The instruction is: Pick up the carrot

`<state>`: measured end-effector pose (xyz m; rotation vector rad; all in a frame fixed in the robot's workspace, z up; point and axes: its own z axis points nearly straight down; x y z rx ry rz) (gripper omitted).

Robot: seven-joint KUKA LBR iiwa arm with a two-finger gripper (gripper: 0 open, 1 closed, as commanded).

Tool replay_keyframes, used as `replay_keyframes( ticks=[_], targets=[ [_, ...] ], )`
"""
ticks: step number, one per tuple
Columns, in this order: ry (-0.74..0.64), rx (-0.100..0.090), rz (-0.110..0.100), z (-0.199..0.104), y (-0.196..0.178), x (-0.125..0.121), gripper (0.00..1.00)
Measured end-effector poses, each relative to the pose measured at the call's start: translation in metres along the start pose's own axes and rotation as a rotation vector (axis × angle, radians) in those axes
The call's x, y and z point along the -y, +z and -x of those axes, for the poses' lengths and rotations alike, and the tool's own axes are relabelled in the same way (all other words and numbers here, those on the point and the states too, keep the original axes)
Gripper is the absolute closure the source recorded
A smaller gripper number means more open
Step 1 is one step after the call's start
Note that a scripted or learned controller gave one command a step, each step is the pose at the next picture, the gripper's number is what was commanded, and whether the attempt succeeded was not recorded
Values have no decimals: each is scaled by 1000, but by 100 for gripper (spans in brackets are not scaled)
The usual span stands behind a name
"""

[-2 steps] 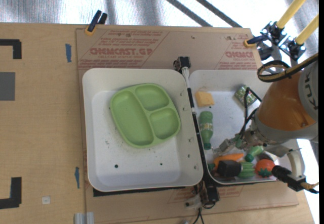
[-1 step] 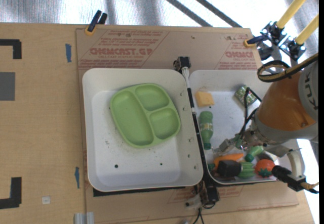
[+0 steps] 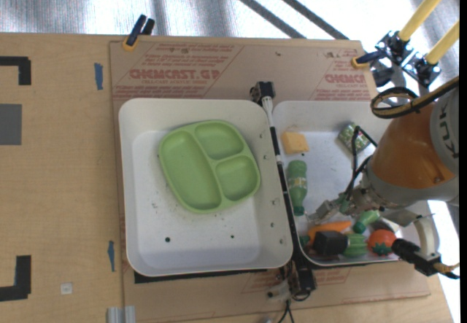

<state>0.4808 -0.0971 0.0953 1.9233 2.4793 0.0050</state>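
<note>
- Two shallow white bins sit side by side on a brown board [image 3: 219, 63]; a black clip [image 3: 262, 90] sits at 12 o'clock of the seam between them.
- Left bin [image 3: 146, 241]: holds one light green divided plate [image 3: 208, 165] with three compartments, lying flat, slightly toward 12 o'clock of the bin's middle. A few dark specks dot the bin floor toward 6 o'clock.
- Right bin [image 3: 321, 114]: several small items.
  - Yellow cheese-like wedge [image 3: 295, 142] near the bin's 11 o'clock corner.
  - Green bottle [image 3: 296, 181] lying along the left wall, at 6 o'clock of the wedge.
  - Small green-and-dark packet [image 3: 352, 137] toward 1 o'clock.
  - Carrot [image 3: 330, 227] lying orange along the 6 o'clock side of the bin, just above a black object [image 3: 329, 243], which it seems to touch.
  - Green pieces [image 3: 359, 243] and a round orange-red fruit [image 3: 380, 240] crowd the 5 o'clock corner.
- Arm with orange band [image 3: 408, 157] enters from 3 o'clock, over the right bin.
- Gripper [image 3: 350, 206] low, just at 2 o'clock of the carrot; cannot tell its state — the tips are lost in clutter. Nothing visibly pinched.
</note>
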Motion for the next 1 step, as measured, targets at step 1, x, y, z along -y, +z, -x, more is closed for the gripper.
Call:
replay_keyframes(
  ticks=[1],
  targets=[
    [0,0,0,0,0,0,0]
  ],
)
